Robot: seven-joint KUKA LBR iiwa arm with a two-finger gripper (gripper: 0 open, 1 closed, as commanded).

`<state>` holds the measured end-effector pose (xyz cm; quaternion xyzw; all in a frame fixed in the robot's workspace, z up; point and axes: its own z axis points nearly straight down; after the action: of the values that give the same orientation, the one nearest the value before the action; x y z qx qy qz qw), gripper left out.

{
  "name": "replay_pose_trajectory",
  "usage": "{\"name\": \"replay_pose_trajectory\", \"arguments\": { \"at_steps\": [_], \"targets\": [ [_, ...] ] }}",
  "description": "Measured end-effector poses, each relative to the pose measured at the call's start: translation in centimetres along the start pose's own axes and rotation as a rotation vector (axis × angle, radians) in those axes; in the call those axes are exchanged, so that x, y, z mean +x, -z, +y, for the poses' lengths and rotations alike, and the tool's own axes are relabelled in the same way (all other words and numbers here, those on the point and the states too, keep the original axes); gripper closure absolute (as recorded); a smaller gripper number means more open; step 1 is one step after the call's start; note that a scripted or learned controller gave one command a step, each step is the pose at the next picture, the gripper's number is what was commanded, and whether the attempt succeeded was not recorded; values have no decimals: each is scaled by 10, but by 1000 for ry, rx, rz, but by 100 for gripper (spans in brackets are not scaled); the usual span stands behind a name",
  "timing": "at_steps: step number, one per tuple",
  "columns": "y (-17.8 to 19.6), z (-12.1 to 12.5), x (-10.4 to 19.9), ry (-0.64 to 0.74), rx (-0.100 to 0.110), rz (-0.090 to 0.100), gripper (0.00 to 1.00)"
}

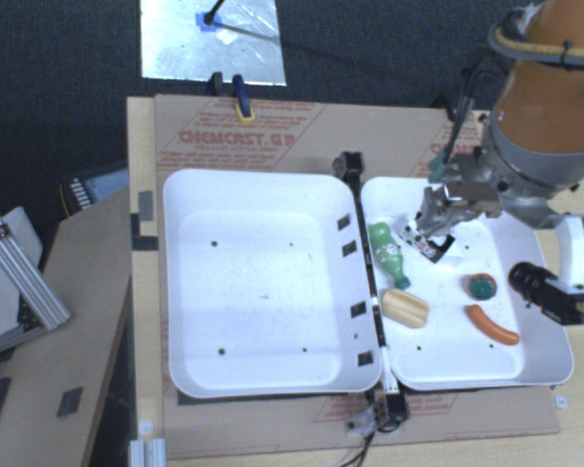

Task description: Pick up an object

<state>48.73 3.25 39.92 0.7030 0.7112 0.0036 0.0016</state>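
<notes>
The gripper (434,228) hides part of a small black-and-white object (427,245) beneath it.

A cardboard-topped bench (273,129) bears two shallow white bins side by side, left bin (263,280) and right bin (526,358).

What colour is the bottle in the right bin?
Green, with a white label; the bottle shows in the camera view.

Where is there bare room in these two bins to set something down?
The left bin has a wide bare floor between its walls. The right bin is crowded: green bottle, bread roll, sausage, round green piece and the gripper. Its front strip below the sausage stays free.
</notes>
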Motion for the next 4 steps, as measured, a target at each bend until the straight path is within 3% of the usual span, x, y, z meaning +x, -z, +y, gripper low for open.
{"name": "replay_pose_trajectory", "arguments": {
  "at_steps": [1,2,3,4],
  "targets": [
    [12,-4,-163,-26,1,-9,100],
    [-32,-2,-100,-2,8,-1,100],
    [-54,10,12,3,8,1,100],
    [-63,20,-74,-18,5,-6,100]
  ]
}}
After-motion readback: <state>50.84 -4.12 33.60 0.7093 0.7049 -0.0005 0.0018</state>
